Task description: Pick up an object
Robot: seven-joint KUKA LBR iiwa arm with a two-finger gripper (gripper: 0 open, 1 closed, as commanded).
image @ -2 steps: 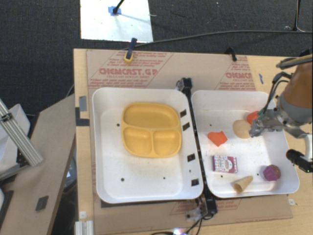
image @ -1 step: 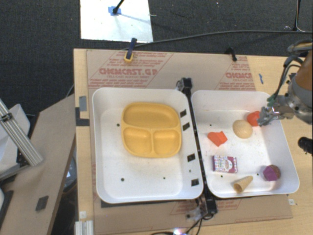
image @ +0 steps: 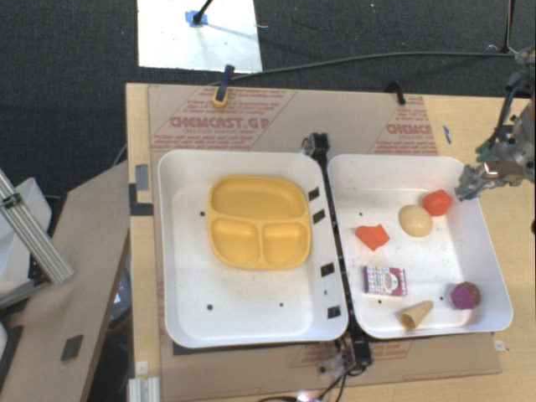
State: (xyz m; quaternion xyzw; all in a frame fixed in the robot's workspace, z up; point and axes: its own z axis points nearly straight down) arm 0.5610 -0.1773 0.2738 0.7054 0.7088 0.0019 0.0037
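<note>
Gripper (image: pixel 471 182) over right bin's (image: pixel 494 249) far right edge; we can't tell its state.
Near edge: cone (image: pixel 415 314), purple ball (image: pixel 466 295), pink box (image: pixel 385 280). Farther: orange wedge (image: pixel 373 236), cream ball (image: pixel 414 220), then red block (image: pixel 436 203) just beside the gripper.

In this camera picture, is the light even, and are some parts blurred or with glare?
In the camera view the light is soft and fairly even; the yellow tray and the small objects in the right bin cast only faint shadows. The gripper at the right edge looks slightly blurred. A pale sheet on the dark floor appears bright, with a thin shadow line.
</note>
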